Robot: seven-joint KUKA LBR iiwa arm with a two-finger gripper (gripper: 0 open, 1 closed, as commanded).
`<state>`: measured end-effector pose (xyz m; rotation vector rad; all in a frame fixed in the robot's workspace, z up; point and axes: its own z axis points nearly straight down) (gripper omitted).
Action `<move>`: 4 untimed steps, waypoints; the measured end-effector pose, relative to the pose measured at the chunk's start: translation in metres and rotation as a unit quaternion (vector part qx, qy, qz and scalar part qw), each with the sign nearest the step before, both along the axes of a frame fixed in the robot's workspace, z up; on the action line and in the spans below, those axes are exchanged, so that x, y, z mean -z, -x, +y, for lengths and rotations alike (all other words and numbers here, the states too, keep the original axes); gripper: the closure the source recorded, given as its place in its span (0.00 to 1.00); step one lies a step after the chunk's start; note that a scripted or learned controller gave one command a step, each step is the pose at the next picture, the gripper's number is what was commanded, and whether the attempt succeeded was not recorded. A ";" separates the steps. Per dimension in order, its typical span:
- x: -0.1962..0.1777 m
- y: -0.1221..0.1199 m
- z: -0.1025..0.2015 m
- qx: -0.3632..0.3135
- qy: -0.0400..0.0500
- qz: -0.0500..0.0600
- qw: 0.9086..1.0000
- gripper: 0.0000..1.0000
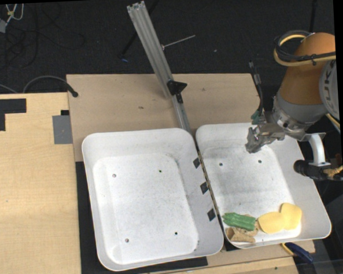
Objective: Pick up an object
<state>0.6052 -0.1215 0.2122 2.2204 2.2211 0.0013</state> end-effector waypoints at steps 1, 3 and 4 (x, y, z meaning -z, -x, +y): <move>-0.014 0.011 0.048 -0.001 -0.001 0.002 1.000 1.00; -0.021 0.037 0.146 -0.002 -0.001 0.003 1.000 1.00; -0.010 0.050 0.191 -0.001 -0.001 0.004 1.000 1.00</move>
